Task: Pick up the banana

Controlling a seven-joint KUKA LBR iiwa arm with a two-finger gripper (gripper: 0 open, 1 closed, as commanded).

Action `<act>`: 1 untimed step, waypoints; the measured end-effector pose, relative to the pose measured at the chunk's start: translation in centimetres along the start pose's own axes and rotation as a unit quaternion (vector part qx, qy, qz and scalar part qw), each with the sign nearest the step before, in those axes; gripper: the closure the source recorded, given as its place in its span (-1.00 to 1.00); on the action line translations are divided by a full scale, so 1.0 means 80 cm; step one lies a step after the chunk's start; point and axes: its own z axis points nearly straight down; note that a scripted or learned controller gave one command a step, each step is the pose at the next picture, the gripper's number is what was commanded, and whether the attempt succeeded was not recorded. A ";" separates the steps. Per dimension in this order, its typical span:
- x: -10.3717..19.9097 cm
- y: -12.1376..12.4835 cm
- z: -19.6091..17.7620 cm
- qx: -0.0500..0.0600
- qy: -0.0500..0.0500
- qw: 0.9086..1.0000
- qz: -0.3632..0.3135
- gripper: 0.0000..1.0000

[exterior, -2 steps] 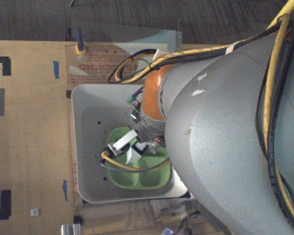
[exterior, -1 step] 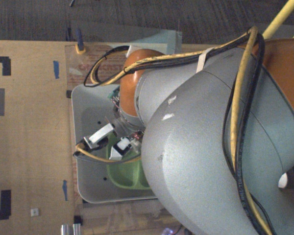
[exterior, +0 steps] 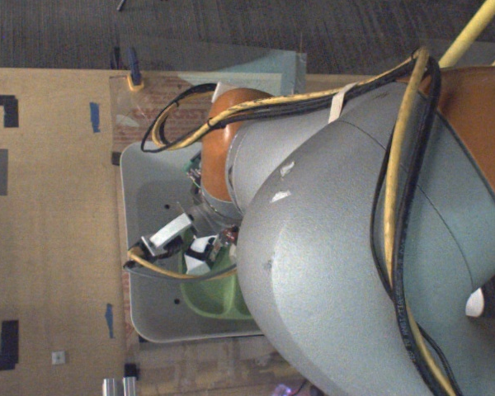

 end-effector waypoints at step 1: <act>-0.052 -0.023 0.020 -0.011 0.028 0.999 -0.014 -1.00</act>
